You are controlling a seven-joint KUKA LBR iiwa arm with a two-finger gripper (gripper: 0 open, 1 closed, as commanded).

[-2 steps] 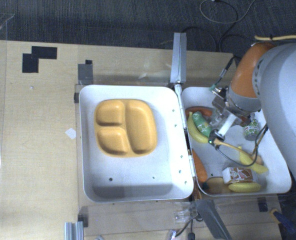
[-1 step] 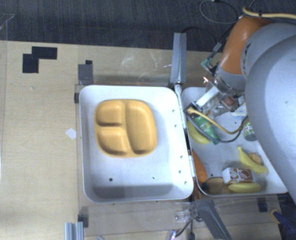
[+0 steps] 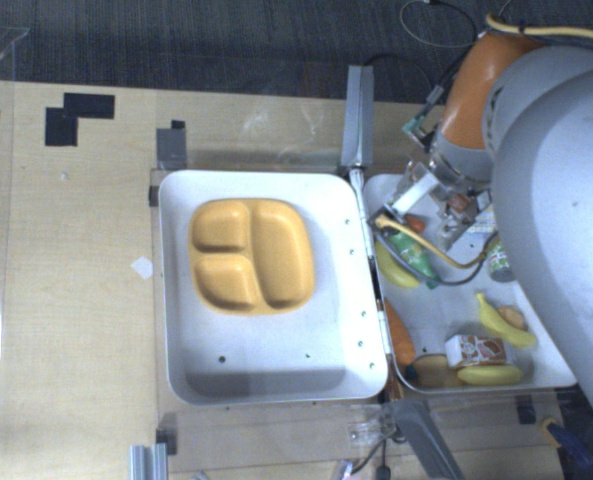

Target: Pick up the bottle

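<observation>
A green bottle (image 3: 414,254) lies on its side in the upper left part of the right bin (image 3: 551,373), pointing from upper left to lower right. My gripper (image 3: 431,206) hangs just above and to the right of it, under the orange band of the arm. The gripper's body hides what is under its tip, and I cannot see whether it touches the bottle.
The right bin also holds a yellow banana (image 3: 400,271) beside the bottle, an orange carrot (image 3: 401,339) along the left wall, a small carton (image 3: 476,349) and two more bananas (image 3: 505,320) near the front. A yellow divided tray (image 3: 252,254) sits in the left bin (image 3: 276,378).
</observation>
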